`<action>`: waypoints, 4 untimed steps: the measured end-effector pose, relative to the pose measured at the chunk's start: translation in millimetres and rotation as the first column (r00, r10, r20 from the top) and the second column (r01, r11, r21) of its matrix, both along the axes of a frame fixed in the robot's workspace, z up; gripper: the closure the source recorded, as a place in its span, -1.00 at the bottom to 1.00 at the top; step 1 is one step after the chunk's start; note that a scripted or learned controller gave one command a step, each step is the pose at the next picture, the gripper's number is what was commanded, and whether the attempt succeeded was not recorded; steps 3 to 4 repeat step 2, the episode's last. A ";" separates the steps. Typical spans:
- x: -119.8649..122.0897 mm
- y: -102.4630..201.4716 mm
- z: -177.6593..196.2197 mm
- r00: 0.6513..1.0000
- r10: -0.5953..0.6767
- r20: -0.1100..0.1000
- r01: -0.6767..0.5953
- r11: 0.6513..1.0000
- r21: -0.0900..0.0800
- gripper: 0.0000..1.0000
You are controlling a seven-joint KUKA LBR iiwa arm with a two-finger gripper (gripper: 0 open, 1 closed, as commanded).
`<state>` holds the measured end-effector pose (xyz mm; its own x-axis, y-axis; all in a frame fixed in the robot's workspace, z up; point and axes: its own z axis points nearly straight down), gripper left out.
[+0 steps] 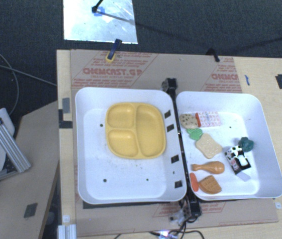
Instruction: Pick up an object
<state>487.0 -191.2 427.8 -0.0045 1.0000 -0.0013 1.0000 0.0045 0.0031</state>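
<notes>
Right bin, near edge: we are seeing a waffle piece lying beside a small orange-red item, with a drumstick just beyond.
Right bin, near right: a black-and-white cow-patterned block is sitting against a dark green piece.
Right bin, middle: a bread slice is lying next to a green leaf.
Right bin, far side: a cheese wedge is touching a red-and-white packet.
Left bin: a yellow divided plate is resting in the centre.
Bench: it is carrying both bins.
</notes>
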 end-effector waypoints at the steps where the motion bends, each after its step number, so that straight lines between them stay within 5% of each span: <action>1: 0.5 33.8 -9.4 1.000 0.002 0.000 -0.002 1.000 0.001 1.00; 2: -0.9 -18.1 -32.3 1.000 -0.007 -0.002 0.007 1.000 -0.001 1.00; 4: -0.9 -18.1 -32.3 1.000 -0.007 -0.002 0.007 1.000 -0.001 1.00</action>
